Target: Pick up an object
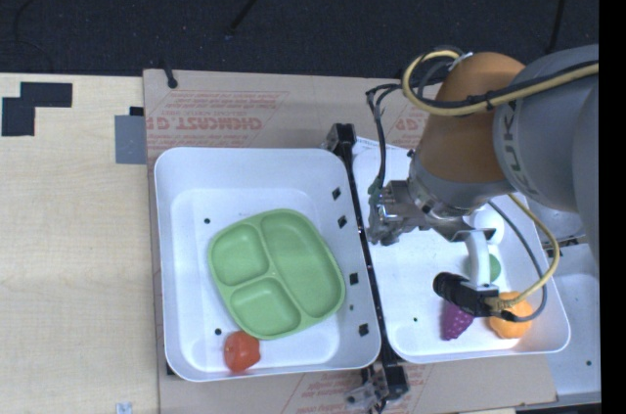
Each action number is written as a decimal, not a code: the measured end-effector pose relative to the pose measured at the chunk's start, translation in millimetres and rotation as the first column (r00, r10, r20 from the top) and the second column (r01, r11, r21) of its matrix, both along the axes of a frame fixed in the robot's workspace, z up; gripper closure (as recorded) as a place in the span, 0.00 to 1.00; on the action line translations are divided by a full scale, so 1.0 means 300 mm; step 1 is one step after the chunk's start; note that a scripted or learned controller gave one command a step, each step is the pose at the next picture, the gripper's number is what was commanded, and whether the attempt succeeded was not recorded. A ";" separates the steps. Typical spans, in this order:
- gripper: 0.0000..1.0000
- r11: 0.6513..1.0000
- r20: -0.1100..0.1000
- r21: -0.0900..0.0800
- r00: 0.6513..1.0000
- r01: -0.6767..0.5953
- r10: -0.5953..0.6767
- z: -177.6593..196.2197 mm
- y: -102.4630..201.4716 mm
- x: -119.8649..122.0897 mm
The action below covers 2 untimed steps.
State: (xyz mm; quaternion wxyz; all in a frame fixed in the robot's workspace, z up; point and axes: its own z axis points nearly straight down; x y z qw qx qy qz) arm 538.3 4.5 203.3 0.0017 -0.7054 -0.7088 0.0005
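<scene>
Green divided plate (277,273) and a red fruit (242,350) lie in the left bin (186,177). Grey arm (509,148) hangs over the right bin (411,344); whether its gripper (386,211) is apart or together, I cannot tell.

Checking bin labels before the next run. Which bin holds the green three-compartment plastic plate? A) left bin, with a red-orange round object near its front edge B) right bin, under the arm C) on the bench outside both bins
A. The green three-compartment plastic plate lies in the left white bin, and the red-orange round object sits just in front of it.
</scene>
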 end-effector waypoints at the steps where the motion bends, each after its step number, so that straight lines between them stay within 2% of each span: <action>1: 1.00 1.000 0.002 0.000 1.000 0.001 -0.001 0.050 0.164 0.074; 2: 1.00 1.000 0.001 -0.001 1.000 0.003 -0.003 0.068 0.289 0.132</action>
